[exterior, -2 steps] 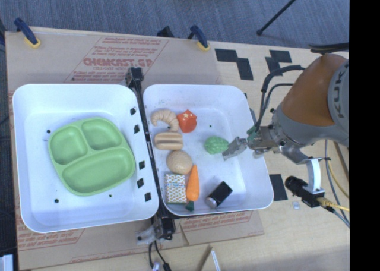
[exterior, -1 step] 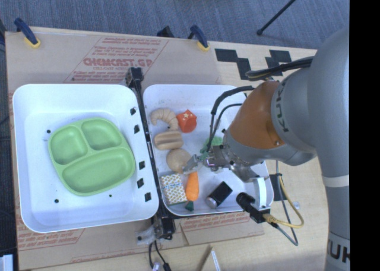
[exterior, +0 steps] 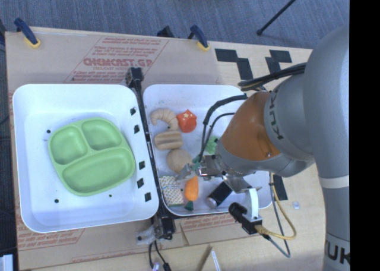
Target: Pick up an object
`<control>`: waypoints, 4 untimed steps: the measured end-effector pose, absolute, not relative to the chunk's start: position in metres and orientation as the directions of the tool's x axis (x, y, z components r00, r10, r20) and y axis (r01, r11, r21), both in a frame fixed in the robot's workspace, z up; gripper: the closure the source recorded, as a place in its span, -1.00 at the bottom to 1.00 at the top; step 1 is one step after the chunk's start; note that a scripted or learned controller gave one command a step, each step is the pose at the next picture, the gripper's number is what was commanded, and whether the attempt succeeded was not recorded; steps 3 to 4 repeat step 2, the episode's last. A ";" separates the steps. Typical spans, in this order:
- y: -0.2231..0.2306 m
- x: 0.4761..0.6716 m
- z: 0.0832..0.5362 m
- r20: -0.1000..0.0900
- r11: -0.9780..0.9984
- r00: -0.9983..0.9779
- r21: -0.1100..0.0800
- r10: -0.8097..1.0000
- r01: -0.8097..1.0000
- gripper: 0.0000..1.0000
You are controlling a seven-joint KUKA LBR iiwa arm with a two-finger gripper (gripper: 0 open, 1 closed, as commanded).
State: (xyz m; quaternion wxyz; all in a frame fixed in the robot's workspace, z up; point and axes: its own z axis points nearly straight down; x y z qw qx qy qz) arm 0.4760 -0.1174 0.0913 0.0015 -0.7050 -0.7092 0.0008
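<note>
One carrot (exterior: 191,189) stands lengthwise up-down, green tip nearest.

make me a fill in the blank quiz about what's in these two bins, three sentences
1. The green divided plate lies in the ____ bin.
2. The croissant, bun and carrot lie in the ____ bin.
3. The plate has ____ compartments.

Missing words: left; right; three
</note>
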 end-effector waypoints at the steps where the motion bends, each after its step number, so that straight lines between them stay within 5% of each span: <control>1: -0.117 0.476 0.101 0.001 0.012 -0.012 -0.005 1.000 1.000 1.00; 2: -0.084 0.477 0.202 0.001 0.007 -0.007 -0.002 1.000 1.000 1.00; 4: -0.084 0.477 0.202 0.001 0.007 -0.007 -0.002 1.000 1.000 1.00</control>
